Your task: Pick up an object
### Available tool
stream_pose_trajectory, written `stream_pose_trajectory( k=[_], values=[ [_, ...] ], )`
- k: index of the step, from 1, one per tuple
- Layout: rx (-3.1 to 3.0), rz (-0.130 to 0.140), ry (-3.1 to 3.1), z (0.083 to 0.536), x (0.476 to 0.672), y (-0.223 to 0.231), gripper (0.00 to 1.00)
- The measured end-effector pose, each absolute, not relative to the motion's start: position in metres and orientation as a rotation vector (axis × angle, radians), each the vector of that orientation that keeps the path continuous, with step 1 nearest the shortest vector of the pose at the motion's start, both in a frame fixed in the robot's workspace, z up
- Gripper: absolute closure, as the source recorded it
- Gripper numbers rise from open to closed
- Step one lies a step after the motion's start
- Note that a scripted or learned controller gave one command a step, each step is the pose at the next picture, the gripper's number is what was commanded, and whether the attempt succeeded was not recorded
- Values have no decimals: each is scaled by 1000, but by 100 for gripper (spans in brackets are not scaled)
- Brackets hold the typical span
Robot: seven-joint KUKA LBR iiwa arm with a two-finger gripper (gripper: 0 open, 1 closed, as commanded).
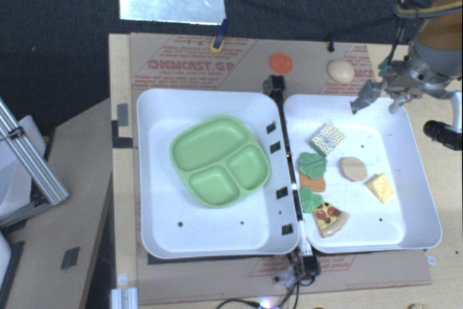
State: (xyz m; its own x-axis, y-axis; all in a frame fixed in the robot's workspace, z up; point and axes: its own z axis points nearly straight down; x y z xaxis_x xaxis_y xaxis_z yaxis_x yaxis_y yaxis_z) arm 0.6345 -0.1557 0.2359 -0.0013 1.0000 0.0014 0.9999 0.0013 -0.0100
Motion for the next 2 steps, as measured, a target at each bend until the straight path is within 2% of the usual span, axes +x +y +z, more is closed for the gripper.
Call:
stream_pose_trajectory(
  k=[1,2],
  values=[
    [-2219,-1,-2227,243,637,-155,0],
    [-2219,1,-2223,198,629,-156,0]
  ],
)
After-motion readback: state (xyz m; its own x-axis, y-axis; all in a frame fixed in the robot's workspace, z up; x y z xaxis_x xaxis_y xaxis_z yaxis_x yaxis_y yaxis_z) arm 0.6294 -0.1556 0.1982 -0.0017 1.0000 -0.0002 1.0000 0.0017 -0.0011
